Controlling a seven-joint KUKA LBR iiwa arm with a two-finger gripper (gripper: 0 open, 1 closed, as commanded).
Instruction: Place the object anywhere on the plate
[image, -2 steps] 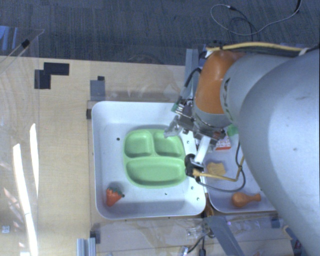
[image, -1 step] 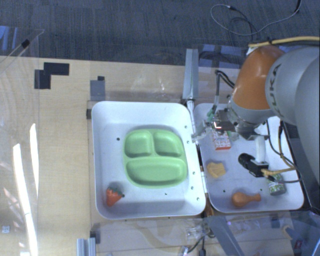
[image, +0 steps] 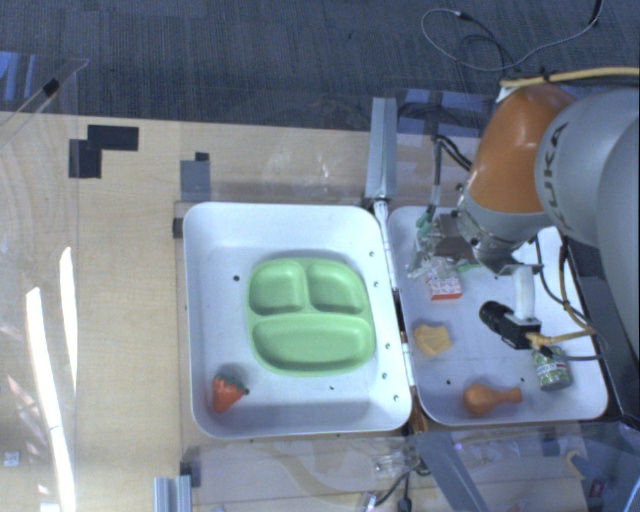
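A green plate (image: 310, 315) with three compartments lies in the middle of the left bin (image: 205, 300). My gripper (image: 436, 256) hangs over the upper left part of the right bin (image: 590, 400). A small red and white box (image: 445, 288) lies right below it; I cannot see whether they touch. In the same bin, a tan lumpy piece (image: 433, 340) sits near the left wall and an orange-brown drumstick-shaped toy (image: 490, 398) lies near the front.
A red-orange toy with a green top (image: 228, 390) lies in the left bin's front left corner, off the plate. A small jar with a green band (image: 551, 372) stands at the right bin's front right. The arm's grey and orange body (image: 540, 150) covers the right bin's back.
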